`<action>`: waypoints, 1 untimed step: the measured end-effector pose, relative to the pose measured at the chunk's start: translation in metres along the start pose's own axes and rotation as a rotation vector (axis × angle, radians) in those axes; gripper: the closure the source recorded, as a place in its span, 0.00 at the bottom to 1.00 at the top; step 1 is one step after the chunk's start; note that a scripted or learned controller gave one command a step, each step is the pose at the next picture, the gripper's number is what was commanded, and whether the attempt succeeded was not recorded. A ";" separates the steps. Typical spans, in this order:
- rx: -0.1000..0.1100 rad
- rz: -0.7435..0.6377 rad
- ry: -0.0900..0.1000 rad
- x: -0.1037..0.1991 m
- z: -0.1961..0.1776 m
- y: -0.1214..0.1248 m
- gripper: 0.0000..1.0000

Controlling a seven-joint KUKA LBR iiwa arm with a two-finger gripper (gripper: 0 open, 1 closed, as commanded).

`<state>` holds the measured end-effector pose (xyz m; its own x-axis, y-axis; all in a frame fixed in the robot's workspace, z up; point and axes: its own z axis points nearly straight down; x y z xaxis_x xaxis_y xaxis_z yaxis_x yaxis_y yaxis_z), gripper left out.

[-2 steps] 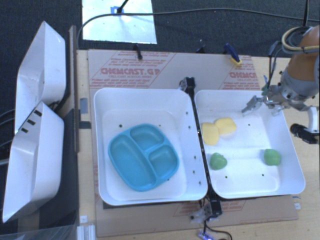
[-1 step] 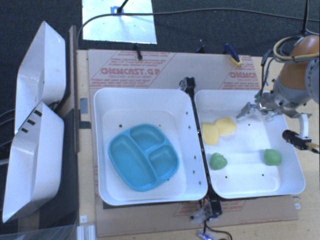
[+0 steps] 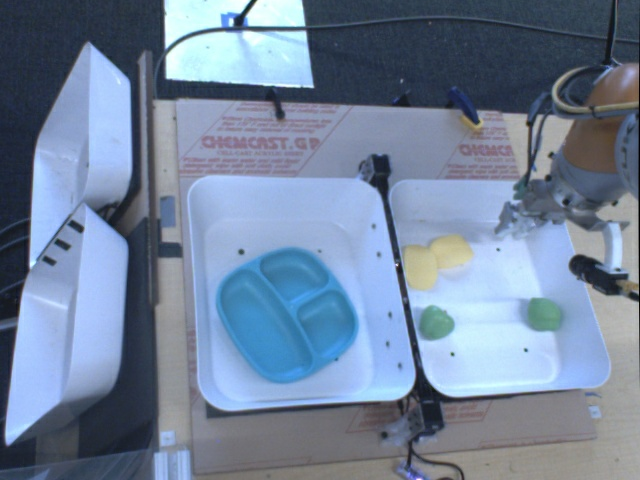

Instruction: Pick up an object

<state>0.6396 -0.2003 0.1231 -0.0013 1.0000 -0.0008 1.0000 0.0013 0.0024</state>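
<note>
Overhead, pincer (image 3: pixel 513 220), grip state unclear, hovers above right bin (image 3: pixel 575 368) on bench (image 3: pixel 250 138).

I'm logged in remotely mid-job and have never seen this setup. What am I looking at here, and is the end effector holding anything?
This is one camera fixed above a bench, looking down at a slant. The grey and orange machine on the right is a robot arm; its end effector hangs over the upper part of the right bin. I see nothing between its fingers, so it does not appear to hold anything.

Two shallow white bins sit side by side. The left bin holds a blue divided tray. The right bin holds two pale yellow pieces touching each other near its left wall, and two green pieces, one below the yellow ones and one toward the right wall. All four lie loose on the bin floor, apart from the end effector.
</note>
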 end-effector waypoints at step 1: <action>-0.003 0.000 0.000 0.003 -0.051 0.011 1.00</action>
<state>0.6503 -0.1969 0.1744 -0.0013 1.0000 -0.0013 1.0000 0.0014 0.0056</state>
